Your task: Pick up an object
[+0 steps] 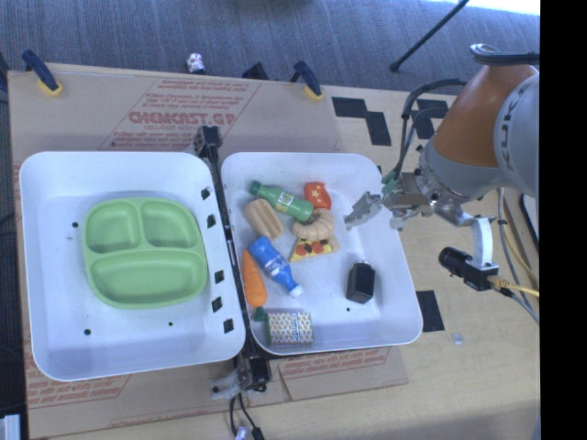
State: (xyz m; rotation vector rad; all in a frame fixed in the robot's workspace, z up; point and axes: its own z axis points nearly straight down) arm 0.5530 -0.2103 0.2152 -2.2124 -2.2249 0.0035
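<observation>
Hovering my gripper (365,211) at the right bin's (396,287) right edge, jaw state indiscernible, I log the toys clustered within easy reach: green bottle (281,201), blue bottle (274,265), carrot (254,280), black block (359,282).

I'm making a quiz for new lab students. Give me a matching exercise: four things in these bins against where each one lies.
Things:
1. green divided plate
2. green bottle
3. black block
4. carrot

Places:
A. right bin, along its left wall
B. middle of the left bin
C. right bin, near its far edge
D. right bin, alone toward its right side

Pairs: 1-B, 2-C, 3-D, 4-A
</observation>
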